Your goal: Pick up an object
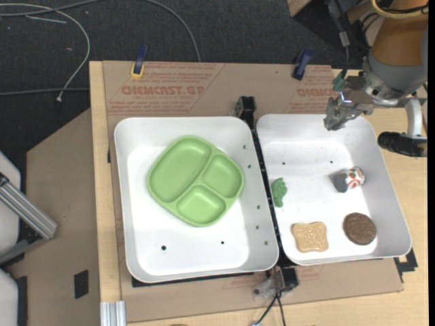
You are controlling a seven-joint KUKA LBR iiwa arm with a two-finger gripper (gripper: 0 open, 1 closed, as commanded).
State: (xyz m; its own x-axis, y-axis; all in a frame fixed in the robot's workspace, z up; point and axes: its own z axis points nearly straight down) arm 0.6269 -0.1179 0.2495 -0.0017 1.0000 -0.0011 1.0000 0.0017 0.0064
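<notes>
Two white bins [136, 250] are set on a cardboard sheet [204, 83]. Two blue clamps [140, 58] are fixed at its far edge. Cables [75, 26] are seen on the dark floor.

Even bright light — soft shadows

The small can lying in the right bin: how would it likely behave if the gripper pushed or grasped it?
The can lies on its side on the right bin floor, so a push would probably roll it. Its rounded wall may slip between fingers unless squeezed across the middle. It looks small, so likely light. The gripper is over the bin's far edge, apart from it.
</notes>
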